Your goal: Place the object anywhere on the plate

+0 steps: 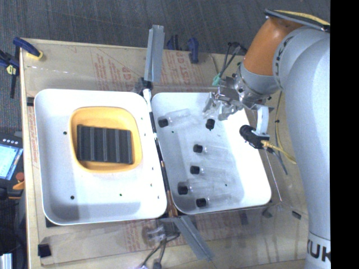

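Several clear plastic bottles with black caps lie in the right bin, such as one at its top left and one near its middle. A yellow plate with a dark ribbed centre sits in the left bin. My gripper hovers over the top edge of the right bin, far to the right of the plate. A small black cap shows just below it; whether that bottle is held or lies on the bin floor I cannot tell.
The grey arm with its orange band fills the right side. Cables hang beside the right bin's edge. A metal bar stands behind the gap between the bins. Blue clamps and a small screen sit at the left.
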{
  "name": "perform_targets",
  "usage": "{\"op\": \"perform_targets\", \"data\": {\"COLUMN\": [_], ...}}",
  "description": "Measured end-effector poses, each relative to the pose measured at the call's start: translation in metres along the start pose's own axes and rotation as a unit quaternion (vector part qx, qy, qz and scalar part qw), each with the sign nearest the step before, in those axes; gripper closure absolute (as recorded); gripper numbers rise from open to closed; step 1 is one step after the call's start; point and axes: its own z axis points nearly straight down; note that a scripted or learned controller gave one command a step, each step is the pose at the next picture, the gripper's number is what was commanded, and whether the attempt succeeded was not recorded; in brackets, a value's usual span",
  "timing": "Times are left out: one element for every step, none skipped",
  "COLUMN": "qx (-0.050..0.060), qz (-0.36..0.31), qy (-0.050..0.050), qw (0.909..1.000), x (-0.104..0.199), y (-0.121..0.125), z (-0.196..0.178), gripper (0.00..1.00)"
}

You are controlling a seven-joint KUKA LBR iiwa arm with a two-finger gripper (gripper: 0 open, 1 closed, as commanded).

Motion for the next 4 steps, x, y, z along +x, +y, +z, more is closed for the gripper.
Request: {"op": "perform_targets", "data": {"qx": [0.001, 0.000, 0.001, 0.001], "qz": [-0.084, -0.154, -0.329, -0.424], "qy": [-0.001, -0.002, -0.002, -0.001], "qw": [0.9965, 0.9881, 0.9443, 0.9057], "x": [0.057, 0.156, 0.151, 0.198], "y": [-0.019, -0.029, -0.063, -0.073], "z": [-0.015, -0.023, -0.015, -0.004], "gripper": [1.00, 1.00, 1.00, 1.00]}}
